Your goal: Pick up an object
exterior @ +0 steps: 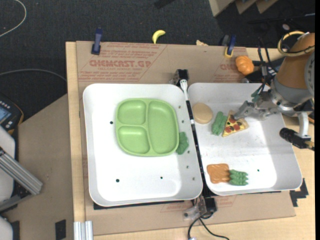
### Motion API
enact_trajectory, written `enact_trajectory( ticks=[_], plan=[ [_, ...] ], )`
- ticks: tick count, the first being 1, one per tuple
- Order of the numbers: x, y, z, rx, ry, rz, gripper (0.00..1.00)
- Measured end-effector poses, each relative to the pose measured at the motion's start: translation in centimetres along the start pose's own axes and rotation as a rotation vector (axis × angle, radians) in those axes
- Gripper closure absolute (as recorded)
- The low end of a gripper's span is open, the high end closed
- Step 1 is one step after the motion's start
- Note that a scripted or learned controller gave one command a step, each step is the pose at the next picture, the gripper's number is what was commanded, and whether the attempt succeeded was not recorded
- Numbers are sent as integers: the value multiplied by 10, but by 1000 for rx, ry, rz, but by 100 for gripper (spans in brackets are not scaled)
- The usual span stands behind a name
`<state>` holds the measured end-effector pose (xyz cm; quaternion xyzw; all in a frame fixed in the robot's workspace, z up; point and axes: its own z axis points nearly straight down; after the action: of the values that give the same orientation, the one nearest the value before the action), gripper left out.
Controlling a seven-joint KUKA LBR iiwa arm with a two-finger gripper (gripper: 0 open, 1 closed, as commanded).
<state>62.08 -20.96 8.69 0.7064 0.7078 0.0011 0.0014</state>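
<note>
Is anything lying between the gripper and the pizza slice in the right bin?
Nothing visible does. The gripper sits just right of the pizza slice, with bare bin floor between them. The green pickle and tan cookie lie on the slice's far side.
</note>
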Motion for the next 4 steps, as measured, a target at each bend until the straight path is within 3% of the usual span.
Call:
enact_trajectory(
  ticks=[1, 2, 3, 4],
  plan=[
    [40, 5, -121, -8, -2, -3, 0],
    [-3, 47, -3, 9, 11, 2, 0],
    [56, 46, 2, 6, 2, -1, 0],
    [88, 45, -167, -13, -2, -3, 0]
  ],
)
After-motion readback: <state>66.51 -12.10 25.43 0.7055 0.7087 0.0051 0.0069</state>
